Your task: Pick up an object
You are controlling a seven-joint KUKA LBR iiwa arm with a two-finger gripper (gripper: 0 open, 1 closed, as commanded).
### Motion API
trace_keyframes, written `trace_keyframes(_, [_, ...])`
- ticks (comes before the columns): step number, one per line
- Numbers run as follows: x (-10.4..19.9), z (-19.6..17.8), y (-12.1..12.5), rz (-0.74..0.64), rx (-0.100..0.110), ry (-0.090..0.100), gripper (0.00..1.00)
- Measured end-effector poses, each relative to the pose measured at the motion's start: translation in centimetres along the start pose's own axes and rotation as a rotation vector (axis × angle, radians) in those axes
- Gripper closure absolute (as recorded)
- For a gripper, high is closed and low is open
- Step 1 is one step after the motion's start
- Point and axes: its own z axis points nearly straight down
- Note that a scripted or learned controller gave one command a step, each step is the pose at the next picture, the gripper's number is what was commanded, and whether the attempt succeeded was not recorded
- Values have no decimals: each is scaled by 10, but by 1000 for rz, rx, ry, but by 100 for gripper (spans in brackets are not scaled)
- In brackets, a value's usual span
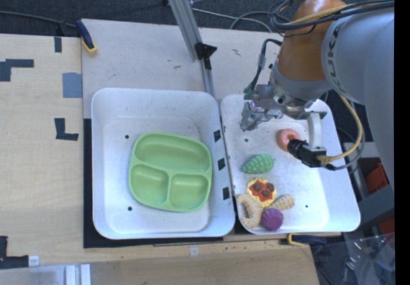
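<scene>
The gripper (254, 117) hung over the right bin (333, 207), its grip state impossible to tell; the green toy (258, 163) lay at its six o'clock; a descent might have missed, since the clustered toys (262, 203) crowded nearby.

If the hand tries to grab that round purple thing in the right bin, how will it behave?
The purple piece looks rounded, so it may roll or squirt out sideways when pinched. It seems to be small plastic toy food, so probably light and stiff. It sits against the pretzel-shaped piece near the right bin's front edge, so a push would likely nudge that too.
</scene>
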Motion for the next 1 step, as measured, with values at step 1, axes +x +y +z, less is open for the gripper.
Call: trace_keyframes(1, [54, 11, -2, 0, 1, 0, 100])
